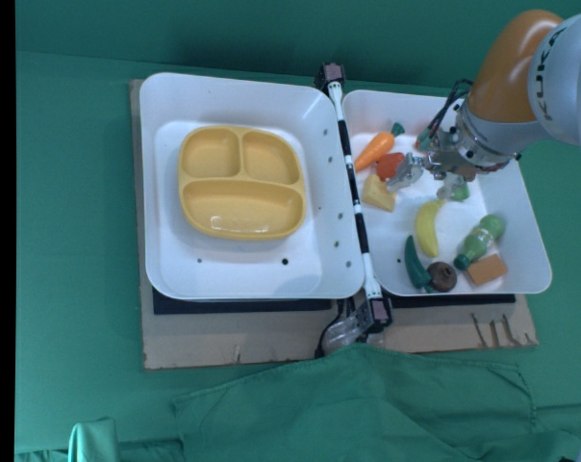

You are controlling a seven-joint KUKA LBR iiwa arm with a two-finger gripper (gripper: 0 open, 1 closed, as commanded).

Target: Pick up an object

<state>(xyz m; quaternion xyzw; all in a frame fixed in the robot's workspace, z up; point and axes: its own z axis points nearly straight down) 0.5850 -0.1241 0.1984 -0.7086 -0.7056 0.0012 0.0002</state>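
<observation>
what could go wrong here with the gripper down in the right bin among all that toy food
1. The toys lie close together: the gripper sits between the red piece, the yellow wedge and the banana, so it may nudge a neighbour or catch two.
2. The carrot and wedge lie near the divider, leaving little room there.
3. Rounded toys like the banana could slip out.

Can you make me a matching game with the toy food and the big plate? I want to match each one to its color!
Things:
1. banana
2. carrot
3. bottle
4. divided plate

Colors or places:
A. green, right bin
B. yellow-orange, left bin
C. orange, by the divider at the top
D. yellow, middle of right bin

Pairs: 1-D, 2-C, 3-A, 4-B
</observation>
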